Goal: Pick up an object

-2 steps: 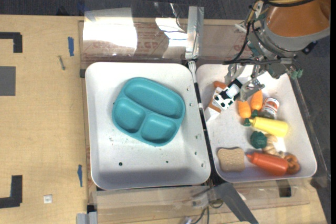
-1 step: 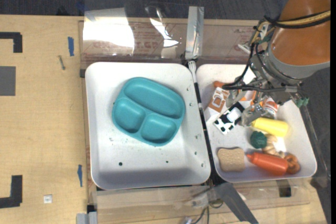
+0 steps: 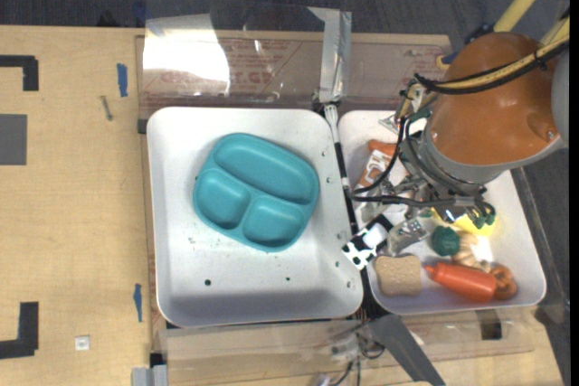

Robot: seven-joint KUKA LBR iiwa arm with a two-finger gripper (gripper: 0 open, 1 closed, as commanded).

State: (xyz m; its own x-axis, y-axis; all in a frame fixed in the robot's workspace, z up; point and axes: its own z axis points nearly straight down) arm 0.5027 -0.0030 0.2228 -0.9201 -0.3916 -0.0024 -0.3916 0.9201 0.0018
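Nearest the camera, in the right white bin [image 3: 532,285], lie a tan cork-like block [image 3: 399,275] and, just right of it, an orange carrot-shaped toy [image 3: 463,279] with its long axis running left to right. Above these sit a dark green round piece [image 3: 445,240] and a yellow item [image 3: 470,219]. The gripper [image 3: 425,211] hangs over this clutter, the carrot toy below and slightly right of it. The state of the jaws cannot be told; wrist and cables hide them. Farther left, a teal divided plastic plate [image 3: 256,190] rests in the left white bin [image 3: 172,221].
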